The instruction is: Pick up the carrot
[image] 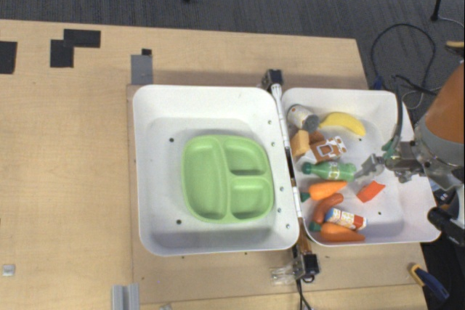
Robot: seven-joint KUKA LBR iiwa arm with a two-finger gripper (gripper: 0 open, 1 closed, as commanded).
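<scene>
The orange plastic carrot (325, 190) lies in the right shallow white bin (378, 104), just below a green bottle (330, 170). The tool (373, 165) hovers beside it, fingers spread and holding nothing. A green divided plate (227, 178) sits in the left white bin (156, 120).

Glossy plastic bins (211, 99), matt wood bench (65, 178).
</scene>
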